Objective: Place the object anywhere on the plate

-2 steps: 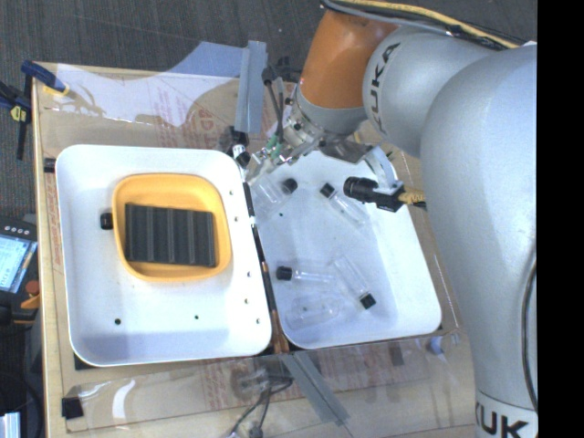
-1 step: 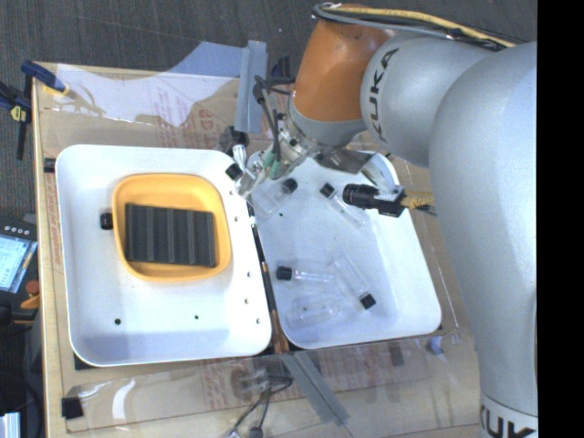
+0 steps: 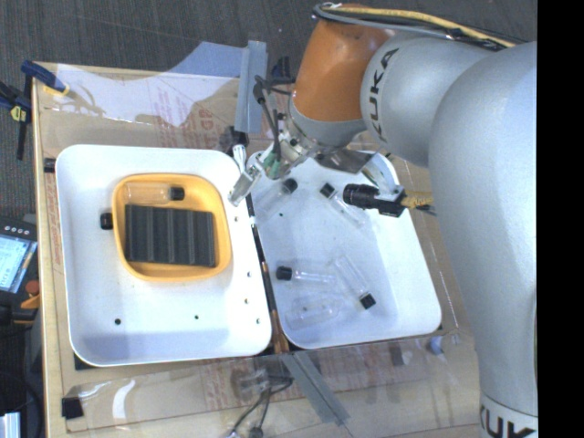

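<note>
Camera view: gripper [image 3: 245,182] hangs just right of the yellow plate [image 3: 171,228] — jaw state I cannot tell. Clear tubes [image 3: 315,290] lie well right of it — approach one squarely.

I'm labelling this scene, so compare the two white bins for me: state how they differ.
The left bin holds a yellow plate with a dark ribbed insert; the right bin holds scattered clear tubes with black caps. The left bin lies in open view; the grey arm and its claw reach over the right bin's top edge. Both are shallow, white and round-cornered.
</note>
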`<state>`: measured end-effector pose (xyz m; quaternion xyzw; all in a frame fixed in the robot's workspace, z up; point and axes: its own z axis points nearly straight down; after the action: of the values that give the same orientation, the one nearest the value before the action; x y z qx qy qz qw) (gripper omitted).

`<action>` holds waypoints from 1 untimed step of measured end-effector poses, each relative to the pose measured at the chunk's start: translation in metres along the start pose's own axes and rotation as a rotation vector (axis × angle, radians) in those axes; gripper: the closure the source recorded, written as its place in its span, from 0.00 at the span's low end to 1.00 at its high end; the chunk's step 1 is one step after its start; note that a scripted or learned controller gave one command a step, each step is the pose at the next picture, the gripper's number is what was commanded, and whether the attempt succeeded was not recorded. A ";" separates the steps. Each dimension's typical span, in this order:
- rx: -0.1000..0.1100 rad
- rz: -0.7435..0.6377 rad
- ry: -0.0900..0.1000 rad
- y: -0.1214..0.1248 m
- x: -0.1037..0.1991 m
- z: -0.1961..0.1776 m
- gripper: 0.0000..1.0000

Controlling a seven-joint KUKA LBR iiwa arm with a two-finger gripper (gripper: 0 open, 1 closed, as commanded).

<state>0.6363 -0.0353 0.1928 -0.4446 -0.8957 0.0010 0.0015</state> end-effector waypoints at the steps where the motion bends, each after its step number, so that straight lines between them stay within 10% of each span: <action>1: -0.001 0.021 -0.001 -0.026 0.029 -0.019 0.00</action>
<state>0.5983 -0.0281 0.2123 -0.4541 -0.8909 0.0009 0.0011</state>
